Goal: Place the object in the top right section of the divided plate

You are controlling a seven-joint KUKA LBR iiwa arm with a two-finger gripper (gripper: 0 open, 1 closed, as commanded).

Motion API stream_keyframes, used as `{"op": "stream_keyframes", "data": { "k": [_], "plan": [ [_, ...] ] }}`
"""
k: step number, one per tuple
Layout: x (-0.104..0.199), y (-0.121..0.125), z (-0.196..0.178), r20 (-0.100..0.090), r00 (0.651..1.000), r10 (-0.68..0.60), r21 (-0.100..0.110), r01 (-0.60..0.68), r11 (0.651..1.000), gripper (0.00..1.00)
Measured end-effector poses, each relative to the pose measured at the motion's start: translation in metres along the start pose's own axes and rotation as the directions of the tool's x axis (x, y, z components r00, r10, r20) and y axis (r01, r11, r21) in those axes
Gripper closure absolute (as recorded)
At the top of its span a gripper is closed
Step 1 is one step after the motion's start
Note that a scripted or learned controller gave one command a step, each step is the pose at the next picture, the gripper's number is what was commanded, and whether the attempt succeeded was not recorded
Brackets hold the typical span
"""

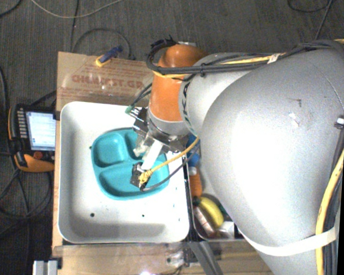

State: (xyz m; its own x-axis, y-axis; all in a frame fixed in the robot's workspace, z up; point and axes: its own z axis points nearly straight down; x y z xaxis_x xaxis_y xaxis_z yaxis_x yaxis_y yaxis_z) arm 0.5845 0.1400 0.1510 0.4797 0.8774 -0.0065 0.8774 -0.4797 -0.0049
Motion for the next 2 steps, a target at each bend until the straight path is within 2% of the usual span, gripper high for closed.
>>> {"op": "stream_keyframes", "data": {
  "k": [1, 2],
  "plan": [
    [0.001, 0.0, 0.0, -0.002, 1.0, -0.001, 0.001, 0.001, 1.0, 0.0],
    [-0.03, -0.057, 0.05, -0.023, 0.998, -0.061, -0.024, 0.061, 0.998, 0.0]
  ]
}}
